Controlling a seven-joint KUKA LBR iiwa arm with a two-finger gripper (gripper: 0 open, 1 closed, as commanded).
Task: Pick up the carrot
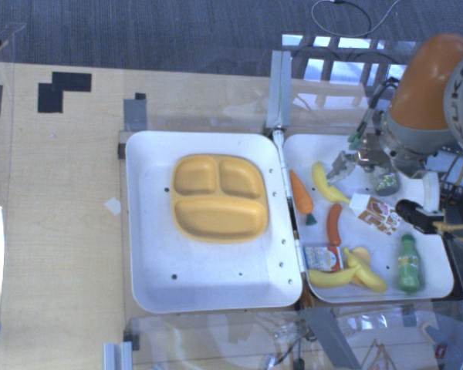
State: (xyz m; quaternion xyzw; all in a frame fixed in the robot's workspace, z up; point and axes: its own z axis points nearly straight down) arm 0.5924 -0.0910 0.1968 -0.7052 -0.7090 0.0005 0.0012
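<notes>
The carrot (300, 193) is orange with a small green tip at its near end. It lies along the left wall of the right bin (440, 284). My gripper (347, 163) hangs over the back of that bin, to the right of the carrot and a little behind it. A yellow banana (328, 183) lies between the two. The gripper is apart from the carrot, and the grey arm with its orange band (432, 83) reaches in from the right.
The right bin also holds a red sausage (334, 223), a printed packet (322, 257), two yellow bananas (349, 273), a green bottle (407, 262) and a snack wrapper (378, 213). In the left bin (150, 284) is a yellow divided plate (218, 196).
</notes>
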